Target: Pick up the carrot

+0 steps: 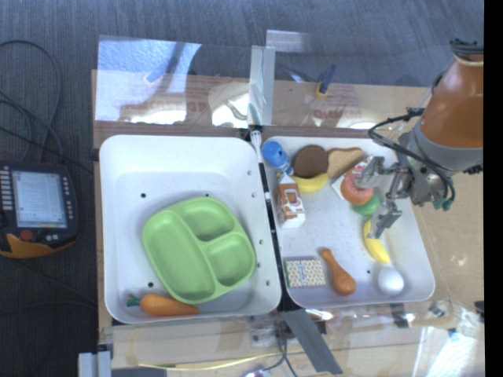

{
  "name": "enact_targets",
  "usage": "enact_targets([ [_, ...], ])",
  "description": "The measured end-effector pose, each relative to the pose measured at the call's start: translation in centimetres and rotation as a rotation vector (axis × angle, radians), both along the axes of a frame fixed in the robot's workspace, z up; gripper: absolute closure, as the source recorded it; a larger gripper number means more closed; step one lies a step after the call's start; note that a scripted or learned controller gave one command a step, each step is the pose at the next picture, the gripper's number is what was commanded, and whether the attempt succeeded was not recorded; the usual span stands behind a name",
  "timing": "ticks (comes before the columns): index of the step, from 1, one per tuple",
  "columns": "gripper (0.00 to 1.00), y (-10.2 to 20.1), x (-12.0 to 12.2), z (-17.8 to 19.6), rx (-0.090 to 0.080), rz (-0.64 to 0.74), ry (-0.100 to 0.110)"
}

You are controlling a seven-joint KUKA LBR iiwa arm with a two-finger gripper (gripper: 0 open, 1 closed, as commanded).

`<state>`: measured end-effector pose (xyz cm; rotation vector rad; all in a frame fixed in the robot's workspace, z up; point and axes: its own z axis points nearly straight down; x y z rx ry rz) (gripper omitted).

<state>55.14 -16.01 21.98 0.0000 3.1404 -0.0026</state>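
Carrot (pixel 163 305) sits in left bin (pixel 118 171), near-left corner, tucked against green plate (pixel 200 248). Gripper (pixel 383 205) way off over right bin (pixel 416 277), prongs look spread, nothing held. Long reach left needed, I reckon.

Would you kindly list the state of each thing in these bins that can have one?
carrot: lying flat in the left bin's near corner, beside the plate, not gripped.
green divided plate: upright, nothing in its compartments.
gripper: over the right bin, above the far end of a banana; fingers' state unclear.
banana: lying flat under the gripper.
drumstick: lying flat.
white egg: resting in the near right corner.
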Motion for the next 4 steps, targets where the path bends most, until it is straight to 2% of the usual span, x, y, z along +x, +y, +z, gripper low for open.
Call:
enact_targets([
  [1,0.00,5.6,-4.2,-10.5,0.004,-0.084,0.009],
  [2,0.00,5.8,-4.9,-12.0,-0.004,-0.241,-0.022],
  [3,0.00,5.4,-5.8,-12.1,-0.004,-0.384,-0.034],
  [4,0.00,5.8,-5.8,-12.1,-0.004,-0.458,-0.034],
])
